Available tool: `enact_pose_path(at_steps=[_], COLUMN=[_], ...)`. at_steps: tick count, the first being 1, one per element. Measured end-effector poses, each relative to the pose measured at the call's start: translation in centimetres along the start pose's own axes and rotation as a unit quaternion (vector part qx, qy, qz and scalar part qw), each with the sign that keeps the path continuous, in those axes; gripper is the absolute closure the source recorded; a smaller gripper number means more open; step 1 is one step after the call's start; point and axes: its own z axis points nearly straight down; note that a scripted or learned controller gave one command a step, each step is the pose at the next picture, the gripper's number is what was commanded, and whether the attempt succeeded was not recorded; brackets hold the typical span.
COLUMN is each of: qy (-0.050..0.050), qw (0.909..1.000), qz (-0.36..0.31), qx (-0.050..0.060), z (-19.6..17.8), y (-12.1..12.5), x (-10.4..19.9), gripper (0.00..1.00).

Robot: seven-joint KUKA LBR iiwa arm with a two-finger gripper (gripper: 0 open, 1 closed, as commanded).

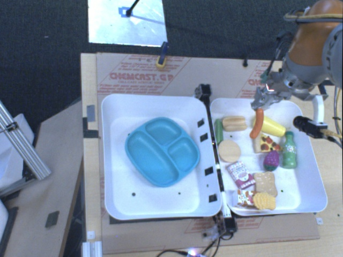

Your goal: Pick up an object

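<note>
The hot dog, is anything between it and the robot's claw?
Nothing visible. The gripper sits right at the top end of the orange hot dog in the right bin. The yellow piece lies beside it, not between.

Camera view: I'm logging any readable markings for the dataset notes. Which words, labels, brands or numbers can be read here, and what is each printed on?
"CHEMCAST GP", in red, repeated on the protective sheet under the two white bins; clearest at the upper left, partly cut off elsewhere.
Red and white snack packets in the right bin: printing too small and blurred to read.
Green bottle: label too blurred to read.
</note>
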Motion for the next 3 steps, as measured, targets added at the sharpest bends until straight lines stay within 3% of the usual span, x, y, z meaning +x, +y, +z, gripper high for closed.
enact_pose_path(at_steps=[2,3], qy=[0.001,0.001], qw=[1.0000,1.0000], qz=[-0.001,-0.001], qx=[0.003,0.003], z=[0.3,1.0], y=[-8.9,-11.9], x=[7.6,11.4], gripper=[1.00,1.00])
